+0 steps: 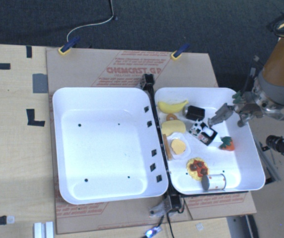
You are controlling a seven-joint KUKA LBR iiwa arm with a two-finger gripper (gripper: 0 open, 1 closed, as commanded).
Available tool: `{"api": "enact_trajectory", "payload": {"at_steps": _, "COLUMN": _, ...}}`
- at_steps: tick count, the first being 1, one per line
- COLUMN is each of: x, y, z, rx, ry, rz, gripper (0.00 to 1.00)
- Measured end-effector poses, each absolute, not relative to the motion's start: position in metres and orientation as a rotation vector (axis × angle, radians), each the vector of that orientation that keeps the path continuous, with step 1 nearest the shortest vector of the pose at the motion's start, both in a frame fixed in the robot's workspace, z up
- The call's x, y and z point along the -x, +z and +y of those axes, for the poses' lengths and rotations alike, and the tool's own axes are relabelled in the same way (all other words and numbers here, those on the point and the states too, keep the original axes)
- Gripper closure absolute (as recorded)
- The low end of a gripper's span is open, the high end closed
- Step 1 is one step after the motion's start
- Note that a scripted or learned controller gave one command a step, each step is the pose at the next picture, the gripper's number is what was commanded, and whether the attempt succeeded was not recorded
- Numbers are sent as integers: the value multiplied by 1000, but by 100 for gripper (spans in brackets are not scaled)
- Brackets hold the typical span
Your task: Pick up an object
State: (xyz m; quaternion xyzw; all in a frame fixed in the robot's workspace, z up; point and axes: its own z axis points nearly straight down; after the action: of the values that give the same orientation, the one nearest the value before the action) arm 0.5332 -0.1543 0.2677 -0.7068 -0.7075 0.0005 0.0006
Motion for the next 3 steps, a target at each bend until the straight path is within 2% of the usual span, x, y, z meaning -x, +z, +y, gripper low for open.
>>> {"api": "enact_trajectory", "payload": {"at_steps": 1, "x": -508, "y": 179, "z": -64, "rx": 2205, "ry": 8, "rz": -2221, "gripper": 0}}
{"api": "enact_trajectory", "payload": {"at_steps": 2, "x": -531, "y": 250, "z": 32, "rx": 2208, "ry": -9, "rz": -2237, "gripper": 0}}
{"api": "enact_trajectory", "payload": {"at_steps": 3, "x": -481, "y": 180, "z": 68, "rx": 2212, "ry": 12, "rz": -2219, "gripper": 0}}
